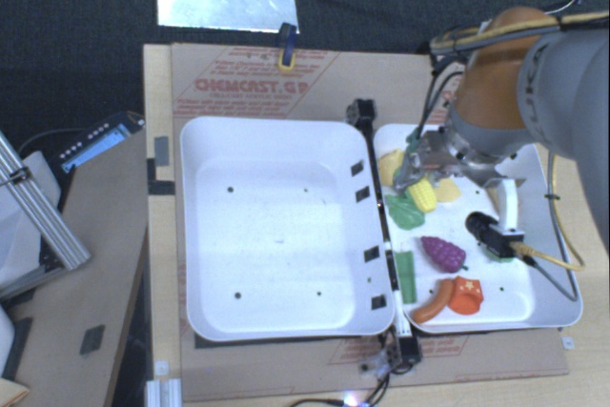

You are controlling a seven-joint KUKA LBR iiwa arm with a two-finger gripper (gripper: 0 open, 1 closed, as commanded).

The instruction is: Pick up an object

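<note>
Gripper [412, 169]: low over right bin's [548, 300] far-left corner — finger state cannot be told.
Yellow corn [422, 196]: just beside it, partly hidden.
Wrist: blurred.

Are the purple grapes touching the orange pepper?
Apart. The camera view shows white bin floor between the grapes and the pepper.

Toys [443, 253] in right bin [548, 295]

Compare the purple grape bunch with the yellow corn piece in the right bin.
The purple grape bunch is dark and knobbly; the yellow corn piece is bright. The grapes lie apart from the arm, nearer the bin's middle; the corn sits right beside the gripper, touching green pieces. Both are small toy foods in the right bin.
</note>
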